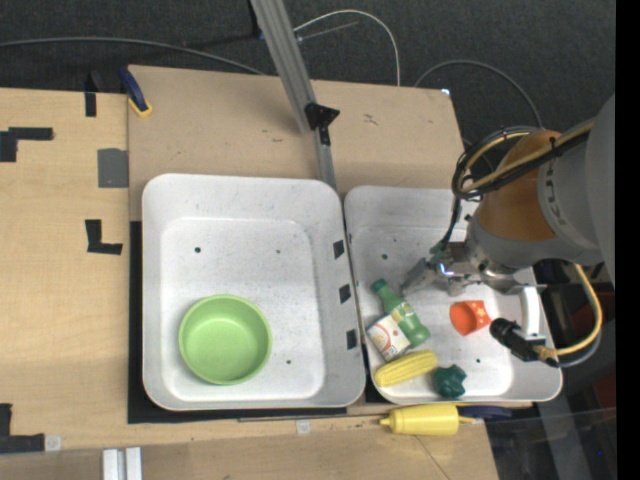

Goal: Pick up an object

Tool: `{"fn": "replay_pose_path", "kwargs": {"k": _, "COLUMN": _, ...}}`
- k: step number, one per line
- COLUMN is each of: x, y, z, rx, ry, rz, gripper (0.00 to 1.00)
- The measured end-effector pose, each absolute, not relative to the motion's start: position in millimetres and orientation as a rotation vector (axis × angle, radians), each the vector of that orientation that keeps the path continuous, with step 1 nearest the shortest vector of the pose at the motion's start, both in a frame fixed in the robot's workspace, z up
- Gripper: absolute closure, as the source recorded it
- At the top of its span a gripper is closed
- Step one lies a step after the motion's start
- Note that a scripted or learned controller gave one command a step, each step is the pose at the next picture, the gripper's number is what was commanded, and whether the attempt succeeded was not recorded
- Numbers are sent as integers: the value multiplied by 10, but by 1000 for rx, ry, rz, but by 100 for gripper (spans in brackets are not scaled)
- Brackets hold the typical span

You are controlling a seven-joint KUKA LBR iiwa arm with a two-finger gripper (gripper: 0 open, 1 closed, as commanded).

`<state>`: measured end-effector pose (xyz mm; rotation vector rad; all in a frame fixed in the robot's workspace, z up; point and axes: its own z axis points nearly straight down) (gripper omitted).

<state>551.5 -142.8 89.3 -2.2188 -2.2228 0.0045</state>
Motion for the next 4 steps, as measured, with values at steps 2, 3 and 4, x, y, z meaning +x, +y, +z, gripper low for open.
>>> {"fn": "replay_pose_path", "kwargs": {"k": 2, "x": 5587, "y": -1433, "z": 1453, "rx": -2221, "ry": -2225, "rz": -2, "gripper": 100}}
{"fn": "replay_pose_path", "kwargs": {"k": 3, "x": 5559, "y": -1336, "z": 2009, "rx": -2221, "ry": -2227, "rz": -4, "gripper": 100}}
{"fn": "replay_pose_path", "kwargs": {"k": 4, "x": 5526, "y": -1279, "z": 2457, "rx": -2221, "ry": -2226, "rz": -3, "gripper": 100}}
